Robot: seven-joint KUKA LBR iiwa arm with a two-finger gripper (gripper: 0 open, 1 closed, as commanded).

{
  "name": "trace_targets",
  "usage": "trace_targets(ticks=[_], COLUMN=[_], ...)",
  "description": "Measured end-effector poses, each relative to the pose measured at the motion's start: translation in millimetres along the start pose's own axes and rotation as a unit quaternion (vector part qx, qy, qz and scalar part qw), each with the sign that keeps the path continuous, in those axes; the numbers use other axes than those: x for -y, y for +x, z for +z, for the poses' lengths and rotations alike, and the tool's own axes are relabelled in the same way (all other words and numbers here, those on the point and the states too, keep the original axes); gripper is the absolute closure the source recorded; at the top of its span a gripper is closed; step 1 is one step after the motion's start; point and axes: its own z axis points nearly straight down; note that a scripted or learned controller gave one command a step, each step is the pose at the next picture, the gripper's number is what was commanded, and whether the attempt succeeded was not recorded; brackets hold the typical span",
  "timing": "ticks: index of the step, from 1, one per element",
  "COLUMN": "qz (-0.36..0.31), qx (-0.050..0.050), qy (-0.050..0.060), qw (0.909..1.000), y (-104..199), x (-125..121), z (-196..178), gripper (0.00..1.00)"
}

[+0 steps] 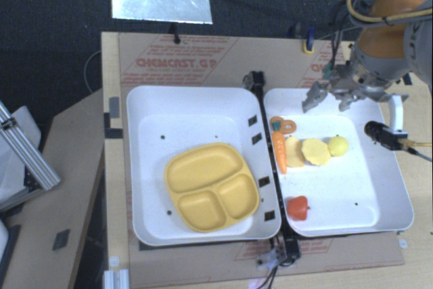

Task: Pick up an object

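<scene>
The pincer point(331, 98) is seen spread wide over the far edge of the right bin point(385, 210), nothing gripped between its fingers point(312, 99) and nothing touched. Below it and toward the near side, a carrot point(279, 151), a pretzel-like ring point(284, 125), pale yellow pieces point(308, 151) and a small yellow ball point(337, 145) are grouped, with a red piece point(298, 207) farther near. Well off to its left, a yellow divided tray point(212, 186) is set in the left bin point(145, 132).

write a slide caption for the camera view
End effector open above the right bin of toy food; yellow tray in the left bin.
</scene>
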Motion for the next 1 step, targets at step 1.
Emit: trace_targets(ticks=[1], qz=[-0.001], qx=[-0.001], qy=[0.001], qw=[1.0000], y=[10.6], x=[0.6], z=[52.0], gripper=[0.00])
